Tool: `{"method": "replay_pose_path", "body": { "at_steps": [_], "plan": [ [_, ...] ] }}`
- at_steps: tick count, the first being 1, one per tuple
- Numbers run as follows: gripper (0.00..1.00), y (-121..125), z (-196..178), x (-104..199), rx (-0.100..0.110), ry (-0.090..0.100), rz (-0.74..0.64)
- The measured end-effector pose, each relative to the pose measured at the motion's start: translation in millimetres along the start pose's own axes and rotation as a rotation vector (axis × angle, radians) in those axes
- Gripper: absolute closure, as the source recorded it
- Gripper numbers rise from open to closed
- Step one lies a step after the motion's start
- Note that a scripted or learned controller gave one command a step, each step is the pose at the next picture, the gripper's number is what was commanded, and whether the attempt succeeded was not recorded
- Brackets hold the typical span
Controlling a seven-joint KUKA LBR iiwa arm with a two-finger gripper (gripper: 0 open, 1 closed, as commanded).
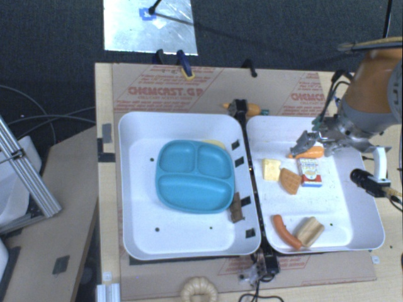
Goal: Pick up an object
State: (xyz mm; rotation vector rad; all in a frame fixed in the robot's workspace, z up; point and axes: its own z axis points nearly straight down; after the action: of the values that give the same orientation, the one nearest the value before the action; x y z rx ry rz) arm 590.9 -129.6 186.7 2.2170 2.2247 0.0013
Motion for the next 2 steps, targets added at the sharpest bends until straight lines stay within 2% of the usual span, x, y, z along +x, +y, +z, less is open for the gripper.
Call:
{"method": "replay_pose_path", "body": {
  "at_steps": [1,2],
  "plan": [
    [0.0,4.3,59.6,-5.6,0.004,0.0,0.002],
    [0.0,7.3,97.7,-7.7,-0.007,-0.005,0.003]
  ]
}}
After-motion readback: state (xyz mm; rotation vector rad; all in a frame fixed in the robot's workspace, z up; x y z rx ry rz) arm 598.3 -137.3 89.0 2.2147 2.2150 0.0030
